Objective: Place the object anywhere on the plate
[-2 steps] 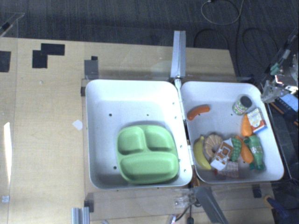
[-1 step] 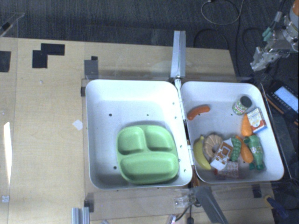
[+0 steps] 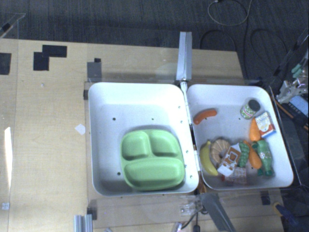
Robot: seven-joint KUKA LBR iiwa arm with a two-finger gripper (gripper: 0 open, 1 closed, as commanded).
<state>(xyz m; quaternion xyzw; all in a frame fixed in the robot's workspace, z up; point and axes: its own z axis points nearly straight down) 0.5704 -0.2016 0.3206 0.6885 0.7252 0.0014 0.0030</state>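
Note:
A green plate with three compartments lies in the left bin, toward its front. Nothing rests on the plate. The right bin holds a heap of toy foods: a red sausage alone near its left wall, a small can at the back right, a yellow banana at the front left, a round brown bagel beside it, and a green bottle at the right.
A metal divider post stands behind the seam between the bins. An orange and blue carton and a printed box lie among the foods. Cables and metal gear sit beyond the right bin's far corner.

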